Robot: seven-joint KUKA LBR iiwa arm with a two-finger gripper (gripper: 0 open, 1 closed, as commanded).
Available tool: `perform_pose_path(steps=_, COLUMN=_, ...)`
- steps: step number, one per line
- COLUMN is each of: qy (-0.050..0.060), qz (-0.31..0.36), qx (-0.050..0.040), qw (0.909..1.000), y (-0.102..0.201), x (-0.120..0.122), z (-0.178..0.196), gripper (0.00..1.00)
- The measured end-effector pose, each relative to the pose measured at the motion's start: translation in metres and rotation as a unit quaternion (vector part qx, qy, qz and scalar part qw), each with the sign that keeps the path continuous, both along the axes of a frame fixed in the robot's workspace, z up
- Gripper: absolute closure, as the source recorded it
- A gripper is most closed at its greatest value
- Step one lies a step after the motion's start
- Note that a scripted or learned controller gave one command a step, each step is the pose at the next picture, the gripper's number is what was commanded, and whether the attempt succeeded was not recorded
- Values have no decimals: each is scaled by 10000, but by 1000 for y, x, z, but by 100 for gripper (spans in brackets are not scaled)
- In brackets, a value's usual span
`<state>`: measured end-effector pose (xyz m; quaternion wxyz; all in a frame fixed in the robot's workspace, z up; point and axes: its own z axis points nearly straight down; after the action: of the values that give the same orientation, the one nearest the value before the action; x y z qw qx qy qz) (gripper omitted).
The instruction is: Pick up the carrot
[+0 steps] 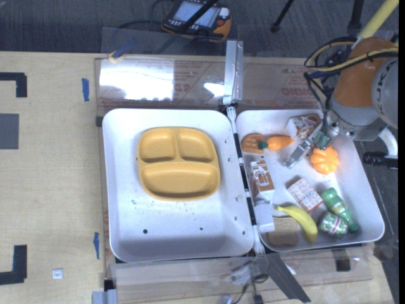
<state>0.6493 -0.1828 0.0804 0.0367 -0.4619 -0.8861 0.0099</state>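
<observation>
The carrot (279,142) is orange with a green stub at its left end. It lies in the upper left part of the right bin (370,198), against a brown bread-like piece (250,142). My gripper (299,152) hangs just right of and slightly below the carrot's thick end, its grey fingers (293,159) pointing down-left. They stand open with nothing between them. The carrot rests on the bin floor, outside the fingers.
An orange pumpkin (324,159) sits right of the gripper. Also in the right bin are a snack packet (304,194), a brown box (261,175), a banana (299,218), a green bottle (336,204) and a printed bag (302,126). The left bin (120,189) holds a yellow divided plate (179,162).
</observation>
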Motion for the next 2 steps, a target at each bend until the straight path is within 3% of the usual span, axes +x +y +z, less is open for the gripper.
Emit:
perform_pose_path(steps=1, qy=-414, qz=485, qx=-83, qw=9979, y=-41, x=19, z=64, gripper=0)
perform_pose_path(steps=2, qy=-366, qz=-171, qx=-84, qw=9991, y=36, x=15, z=46, gripper=0)
